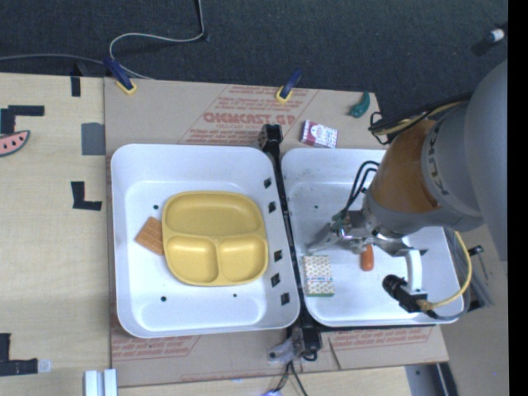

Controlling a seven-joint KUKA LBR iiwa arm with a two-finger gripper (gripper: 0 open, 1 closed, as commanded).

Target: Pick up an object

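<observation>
The small orange object [366,259] lies on the floor of the right bin [355,308], its long axis running roughly from the far side of the bin toward the near side. It sits just beside my end effector [346,229], slightly right of it and nearer the front rim. Whether my end effector is spread or closed I cannot tell; the wrist hides it, and nothing shows as gripped. The green-patterned packet [318,275] lies flat just left of the orange object, also close below me. In the left bin [132,304], well apart, rest one yellow divided plate [216,238] and one brown flat piece [150,236] tucked at its left edge. By count: two bins, one orange object, one packet, one plate, one brown piece. On the worktop beyond the bins lies one small red-and-white box [318,134].
</observation>
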